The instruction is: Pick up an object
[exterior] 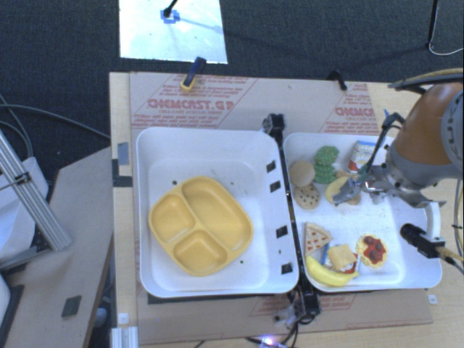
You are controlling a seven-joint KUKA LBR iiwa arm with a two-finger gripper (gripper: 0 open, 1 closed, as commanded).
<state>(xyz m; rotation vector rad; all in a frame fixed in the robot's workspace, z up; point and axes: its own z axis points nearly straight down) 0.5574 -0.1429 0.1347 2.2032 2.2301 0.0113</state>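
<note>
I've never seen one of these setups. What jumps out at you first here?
The yellow divided tray lies alone in the left bin. The right bin is crowded with toy food: a banana, a pizza slice and green broccoli. The grey-and-orange arm reaches in from the right, its claw low over the toys.

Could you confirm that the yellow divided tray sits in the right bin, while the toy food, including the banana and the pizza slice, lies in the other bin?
Not quite: the camera view shows the yellow divided tray in the left bin, not the right one. The toy food, including the banana and the pizza slice, lies in the right bin, where the gripper is reaching in.
</note>
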